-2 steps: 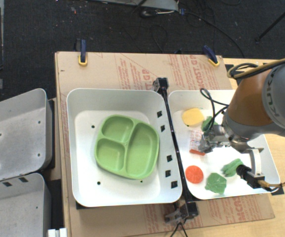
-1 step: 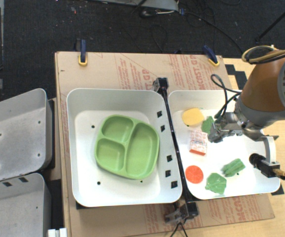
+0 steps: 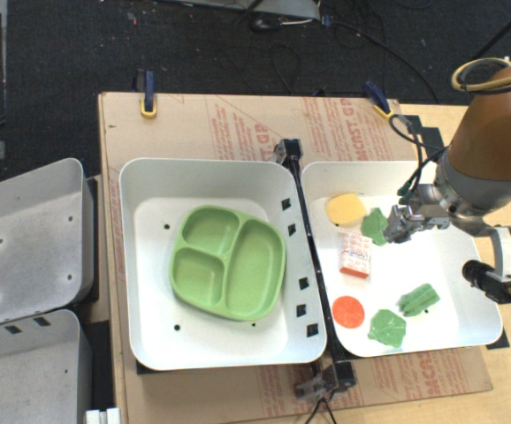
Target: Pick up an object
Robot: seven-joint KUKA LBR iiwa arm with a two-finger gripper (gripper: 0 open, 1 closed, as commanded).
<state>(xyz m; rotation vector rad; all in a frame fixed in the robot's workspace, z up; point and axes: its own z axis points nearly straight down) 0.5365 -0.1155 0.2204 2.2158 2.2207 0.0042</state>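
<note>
Low over the right shallow white bin (image 3: 481,325), the two-finger gripper (image 3: 399,226) sits just beside a crumpled green piece (image 3: 375,225), perhaps touching it; whether it grips anything cannot be told. Near that green piece lie a round yellow object (image 3: 345,208) and a small white-and-red box (image 3: 355,256). Farther off rest an orange disc (image 3: 348,311) and two more green lumps (image 3: 418,299) (image 3: 387,328). A green divided plastic plate (image 3: 228,262) fills the left bin (image 3: 141,237).

We see a robotics lab: a brown cardboard-topped bench (image 3: 211,126) with blue clamps (image 3: 148,91) at twelve o'clock, black cables (image 3: 362,25) trailing across dark speckled floor (image 3: 52,42).
</note>
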